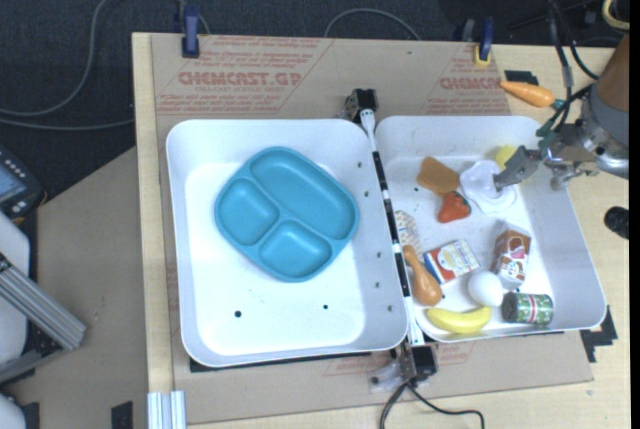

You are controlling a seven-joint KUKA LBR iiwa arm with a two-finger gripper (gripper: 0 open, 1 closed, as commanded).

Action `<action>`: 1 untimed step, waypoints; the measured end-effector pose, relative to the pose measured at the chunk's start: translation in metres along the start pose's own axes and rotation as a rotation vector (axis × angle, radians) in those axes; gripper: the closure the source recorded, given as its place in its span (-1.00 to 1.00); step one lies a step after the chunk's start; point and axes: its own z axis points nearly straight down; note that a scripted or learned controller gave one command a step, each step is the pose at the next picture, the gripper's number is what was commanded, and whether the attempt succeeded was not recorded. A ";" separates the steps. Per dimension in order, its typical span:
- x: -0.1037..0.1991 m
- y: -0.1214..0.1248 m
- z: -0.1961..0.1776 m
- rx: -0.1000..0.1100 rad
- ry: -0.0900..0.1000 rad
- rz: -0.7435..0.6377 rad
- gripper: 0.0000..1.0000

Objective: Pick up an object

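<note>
while over the right bin (585,247) — claw (508,173) beside orange wedge (438,175), red piece (454,208)

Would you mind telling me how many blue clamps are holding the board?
2. One blue clamp grips the board's far edge above the left bin; the other grips it above the right bin.

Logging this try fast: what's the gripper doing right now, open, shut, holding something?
Gripper: above the right bin's far end; open or shut cannot be told, nothing visibly held.
</note>
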 end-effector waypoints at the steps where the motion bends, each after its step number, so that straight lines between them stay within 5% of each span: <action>1: -0.019 -0.041 0.130 0.009 0.003 0.004 -1.00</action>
